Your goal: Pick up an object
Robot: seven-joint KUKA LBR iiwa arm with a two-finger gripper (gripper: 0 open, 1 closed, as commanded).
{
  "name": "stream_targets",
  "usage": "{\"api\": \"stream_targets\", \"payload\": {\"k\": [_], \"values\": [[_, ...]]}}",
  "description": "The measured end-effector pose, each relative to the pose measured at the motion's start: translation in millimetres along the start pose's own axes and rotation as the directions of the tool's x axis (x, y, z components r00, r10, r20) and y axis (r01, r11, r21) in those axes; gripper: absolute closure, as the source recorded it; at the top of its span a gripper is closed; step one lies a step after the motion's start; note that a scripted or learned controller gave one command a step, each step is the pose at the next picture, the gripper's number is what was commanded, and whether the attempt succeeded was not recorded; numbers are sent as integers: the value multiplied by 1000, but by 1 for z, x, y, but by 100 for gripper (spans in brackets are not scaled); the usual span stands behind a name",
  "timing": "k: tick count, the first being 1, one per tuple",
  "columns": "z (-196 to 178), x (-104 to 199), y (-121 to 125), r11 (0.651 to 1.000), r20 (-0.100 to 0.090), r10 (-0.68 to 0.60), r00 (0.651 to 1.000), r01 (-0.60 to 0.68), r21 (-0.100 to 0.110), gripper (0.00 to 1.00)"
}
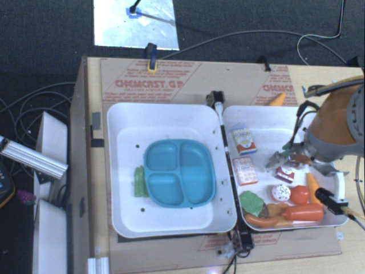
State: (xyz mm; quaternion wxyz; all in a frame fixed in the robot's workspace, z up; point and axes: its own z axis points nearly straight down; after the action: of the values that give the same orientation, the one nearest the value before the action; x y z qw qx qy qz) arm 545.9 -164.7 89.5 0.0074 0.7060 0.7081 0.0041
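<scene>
Two shallow white bins are seen side by side on the worktop (188, 76): the left bin (122, 153) and the right bin (268, 121). One blue divided plate (179, 173) is laid in the middle of the left bin, with one green item (140, 181) just beside it at its 9 o'clock edge. In the right bin, two small printed cartons are counted: the upper carton (244, 140) lies near the bin's 10 o'clock part, its long axis running roughly from 11 to 5 o'clock, and the lower carton (244, 170) lies just below it, long axis nearly 12 to 6 o'clock. One green leafy toy (251, 202) is found toward 7 o'clock, one white round piece (280, 193) near the middle of the lower half, one red tomato-like piece (300, 194) just beside it at 3 o'clock, and one long red piece (302, 213) lying along the 6 o'clock wall, its long axis close to 9 to 3 o'clock. One orange carrot-like piece (313, 182) is seen near 4 o'clock, tilted. The gripper (283, 163) is lowered at the 3 o'clock side of the right bin, over a small red and white object (285, 174); whether the fingers are wide, narrow or closed on anything cannot be told.
</scene>
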Motion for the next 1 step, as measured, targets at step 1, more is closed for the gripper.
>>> {"api": "stream_targets", "payload": {"k": [1], "values": [[0,-1,-5,1000,4,1,1000,-1,-3,0]]}}
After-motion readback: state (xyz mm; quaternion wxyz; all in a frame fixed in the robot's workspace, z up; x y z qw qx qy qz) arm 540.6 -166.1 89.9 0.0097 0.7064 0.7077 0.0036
